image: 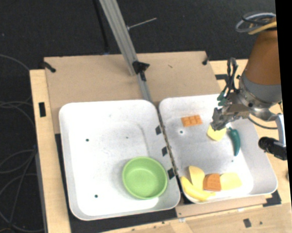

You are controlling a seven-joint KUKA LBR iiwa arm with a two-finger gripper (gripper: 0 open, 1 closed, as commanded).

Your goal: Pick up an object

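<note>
My gripper (218, 124) hangs over the upper right part of the right bin (256, 180), reaching in from the right. Directly under its tip sits a small pale yellow piece (216, 134), touching or nearly touching it. A teal pepper-shaped toy (234, 140) lies just to the right of that piece. An orange waffle-like square (191, 120) rests to the gripper's left. At the bin's front edge lie a banana (192, 190), a yellow wedge (196, 175), an orange block (211, 182) and a yellow slab (230, 181), bunched together.
A green bowl (144, 177) stands in the front right corner of the left bin (87, 143). A slanted metal pole (122, 35) rises behind the bins. Black arm hardware (272, 148) sticks in at the right bin's right rim.
</note>
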